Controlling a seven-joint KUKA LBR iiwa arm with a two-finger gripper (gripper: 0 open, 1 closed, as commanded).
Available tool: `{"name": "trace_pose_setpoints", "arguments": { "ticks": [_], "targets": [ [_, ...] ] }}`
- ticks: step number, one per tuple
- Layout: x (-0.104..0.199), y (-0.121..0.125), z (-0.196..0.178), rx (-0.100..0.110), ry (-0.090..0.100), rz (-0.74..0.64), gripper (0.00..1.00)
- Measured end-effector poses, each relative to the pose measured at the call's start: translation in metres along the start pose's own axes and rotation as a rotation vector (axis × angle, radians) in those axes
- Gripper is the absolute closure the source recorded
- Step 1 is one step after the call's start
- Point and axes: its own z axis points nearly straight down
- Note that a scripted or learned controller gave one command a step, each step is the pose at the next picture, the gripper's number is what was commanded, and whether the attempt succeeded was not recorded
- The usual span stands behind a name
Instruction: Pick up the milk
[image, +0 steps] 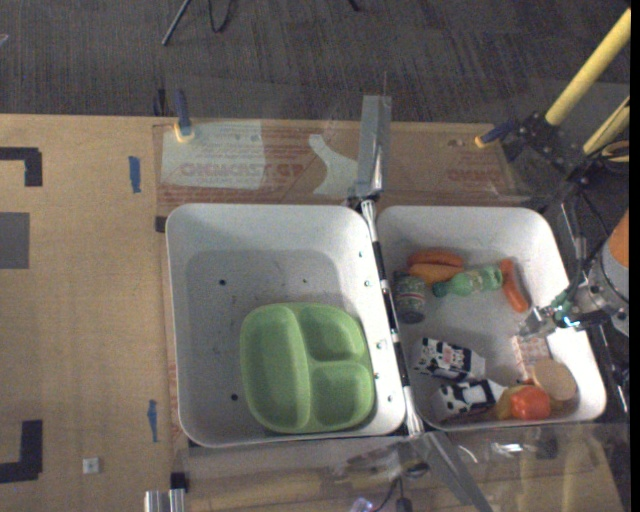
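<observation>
The milk (448, 357), a small cow-patterned carton, lies on its side near the front of the right bin (560, 235), beside a second such carton (468, 398). My gripper (543, 322) hangs over that bin's right side; whether it is clamped or spread I cannot tell. Toy carrots, a green bottle (470, 282) and a can (408, 297) lie behind. The left bin (200, 240) holds a green divided plate (305, 367). Both sit on a tan wooden bench (80, 300).
</observation>
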Motion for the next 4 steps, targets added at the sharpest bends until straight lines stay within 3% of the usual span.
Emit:
{"name": "trace_pose_setpoints", "arguments": {
  "ticks": [1,2,3,4],
  "targets": [
    [-0.045,-0.01,0.031,0.001,0.002,-0.283,1.0],
    [-0.044,-0.009,0.018,-0.002,-0.002,-0.409,1.0],
    [-0.011,-0.002,0.011,0.0,0.002,-0.528,1.0],
    [-0.052,-0.011,0.013,-0.002,-0.002,-0.663,1.0]
  ]
}}
